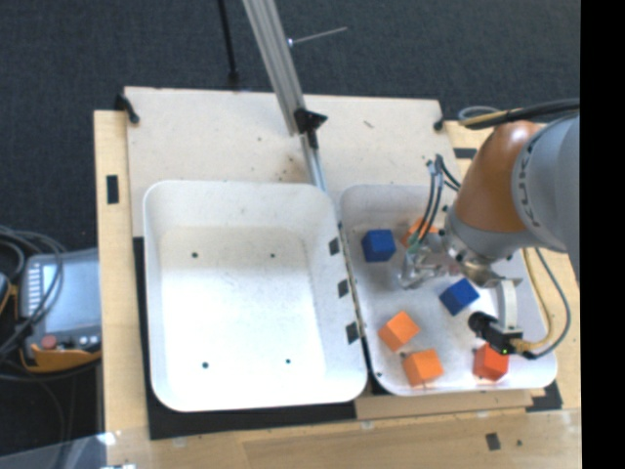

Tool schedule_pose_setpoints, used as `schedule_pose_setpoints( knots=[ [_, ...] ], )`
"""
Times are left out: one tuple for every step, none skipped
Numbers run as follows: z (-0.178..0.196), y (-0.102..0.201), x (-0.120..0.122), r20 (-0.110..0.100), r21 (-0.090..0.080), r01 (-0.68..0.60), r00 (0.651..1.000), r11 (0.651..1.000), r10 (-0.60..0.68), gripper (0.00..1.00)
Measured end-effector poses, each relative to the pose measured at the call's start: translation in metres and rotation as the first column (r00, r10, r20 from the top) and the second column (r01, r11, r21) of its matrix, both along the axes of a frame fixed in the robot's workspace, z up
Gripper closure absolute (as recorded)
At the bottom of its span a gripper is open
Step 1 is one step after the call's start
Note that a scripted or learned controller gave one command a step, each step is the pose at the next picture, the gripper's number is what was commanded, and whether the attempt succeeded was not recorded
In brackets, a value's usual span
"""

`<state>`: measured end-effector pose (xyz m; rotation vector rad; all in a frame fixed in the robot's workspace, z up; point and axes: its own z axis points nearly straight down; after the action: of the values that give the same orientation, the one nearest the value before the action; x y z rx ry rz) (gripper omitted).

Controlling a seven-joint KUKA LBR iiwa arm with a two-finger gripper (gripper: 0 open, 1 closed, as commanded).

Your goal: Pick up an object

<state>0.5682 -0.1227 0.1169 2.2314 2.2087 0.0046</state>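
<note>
On the pale bench (244, 135), two white bins (244, 203) sit above dark carpet (98, 27).

Two bins sit side by side on the bench (225, 135), the left bin (156, 262) at nine o'clock of the right bin (356, 208), their inner rims touching. In the right bin, one cube (379, 245) lies at ten o'clock of the bin's middle, the gripper (418, 270) just beside it at three o'clock. Another cube (458, 296) sits at four o'clock of the gripper. Three more cubes lie toward six o'clock: one (398, 329), one (423, 366) just below it, and one (490, 362) at the bin's four o'clock corner.
</note>
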Motion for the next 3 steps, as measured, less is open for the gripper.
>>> schedule_pose_setpoints(
  knots=[
    [0.046,-0.004,-0.005,0.001,-0.002,-0.005,1.000,1.000,0.005,1.00],
    [0.100,-0.005,-0.003,0.004,-0.002,-0.013,1.000,1.000,0.013,1.00],
    [0.115,0.044,-0.002,0.000,0.000,-0.018,1.000,1.000,0.018,1.00]
  ],
)
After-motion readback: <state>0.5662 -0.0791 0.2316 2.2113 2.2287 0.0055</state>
